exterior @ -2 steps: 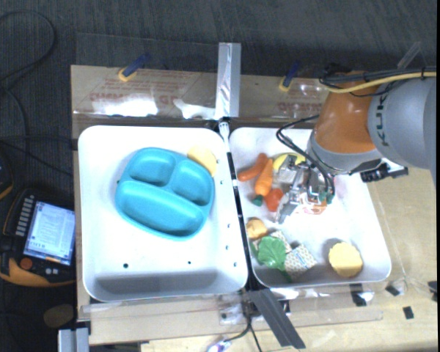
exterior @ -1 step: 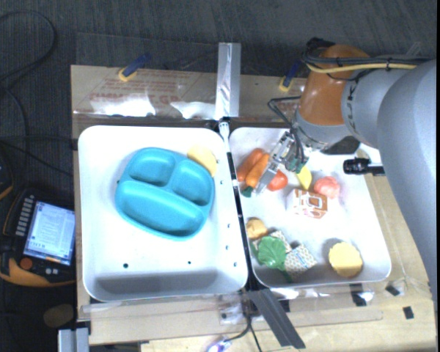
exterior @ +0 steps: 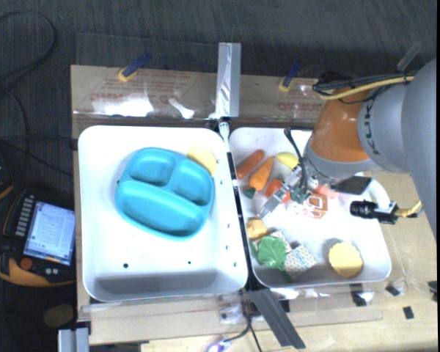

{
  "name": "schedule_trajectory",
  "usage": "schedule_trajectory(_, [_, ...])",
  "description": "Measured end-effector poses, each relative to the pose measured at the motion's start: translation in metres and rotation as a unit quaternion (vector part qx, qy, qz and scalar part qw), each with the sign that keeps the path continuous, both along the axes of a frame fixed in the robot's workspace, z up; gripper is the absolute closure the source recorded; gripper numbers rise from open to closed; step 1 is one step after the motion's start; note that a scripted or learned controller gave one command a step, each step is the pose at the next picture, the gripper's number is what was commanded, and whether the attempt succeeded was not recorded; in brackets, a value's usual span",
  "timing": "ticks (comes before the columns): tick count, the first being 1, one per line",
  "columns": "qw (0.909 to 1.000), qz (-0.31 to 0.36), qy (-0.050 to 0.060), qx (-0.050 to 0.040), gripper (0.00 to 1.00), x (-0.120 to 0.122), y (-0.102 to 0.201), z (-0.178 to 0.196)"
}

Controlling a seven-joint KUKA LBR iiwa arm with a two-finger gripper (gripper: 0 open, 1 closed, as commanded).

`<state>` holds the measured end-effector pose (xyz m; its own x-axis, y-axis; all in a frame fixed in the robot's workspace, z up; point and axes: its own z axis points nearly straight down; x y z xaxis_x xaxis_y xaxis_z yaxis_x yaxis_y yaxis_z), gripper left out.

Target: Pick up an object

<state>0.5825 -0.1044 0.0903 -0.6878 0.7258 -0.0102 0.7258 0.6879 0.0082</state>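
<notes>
Tool (exterior: 292,187) low in right bin (exterior: 381,266), near carrots (exterior: 255,169), likely lining up a grab; can't tell if spread or pinching. Blue tray (exterior: 165,191) fills left bin (exterior: 95,270).

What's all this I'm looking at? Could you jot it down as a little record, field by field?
left bin: blue plastic divided tray, pale yellow piece at its far corner
right bin: two orange carrots, green leafy toy, round yellow block, small mixed toys
arm: grey with orange band, reaching in from the right
gripper: low over the right bin, beside the carrots
</notes>
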Motion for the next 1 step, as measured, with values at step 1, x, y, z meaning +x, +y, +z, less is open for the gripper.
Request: schedule_trajectory(1, [1.0000, 0.001, -0.001, -0.0018, 1.00, 0.0011, -0.0002, 0.0101])
